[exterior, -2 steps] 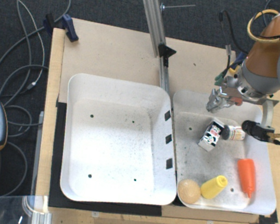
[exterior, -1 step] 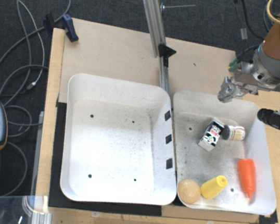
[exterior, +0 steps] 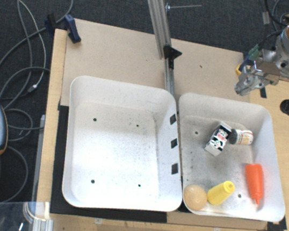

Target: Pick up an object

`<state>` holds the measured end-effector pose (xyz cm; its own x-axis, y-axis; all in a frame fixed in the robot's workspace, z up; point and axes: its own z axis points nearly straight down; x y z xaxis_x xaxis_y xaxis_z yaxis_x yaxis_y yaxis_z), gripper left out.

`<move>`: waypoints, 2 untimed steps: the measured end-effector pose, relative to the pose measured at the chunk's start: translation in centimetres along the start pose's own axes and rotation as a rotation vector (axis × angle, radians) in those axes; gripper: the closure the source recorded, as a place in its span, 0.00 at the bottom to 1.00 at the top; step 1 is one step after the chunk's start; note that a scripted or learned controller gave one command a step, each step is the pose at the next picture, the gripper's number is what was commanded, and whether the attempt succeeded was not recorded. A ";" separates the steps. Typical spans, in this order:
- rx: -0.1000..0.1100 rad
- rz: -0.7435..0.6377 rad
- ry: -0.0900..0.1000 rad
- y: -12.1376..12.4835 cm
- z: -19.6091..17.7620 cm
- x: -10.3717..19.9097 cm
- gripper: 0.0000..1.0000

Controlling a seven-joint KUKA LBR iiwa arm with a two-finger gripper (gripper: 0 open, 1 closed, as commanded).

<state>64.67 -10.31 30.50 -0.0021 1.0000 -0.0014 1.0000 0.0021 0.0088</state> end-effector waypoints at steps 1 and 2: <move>0.014 -0.003 0.004 -1.3 1.9 4.6 1.00; 0.013 -0.003 0.004 -3.3 1.9 9.3 1.00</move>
<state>61.37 -1.06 28.52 -0.0055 1.0000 0.0024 1.0000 0.0056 -0.0041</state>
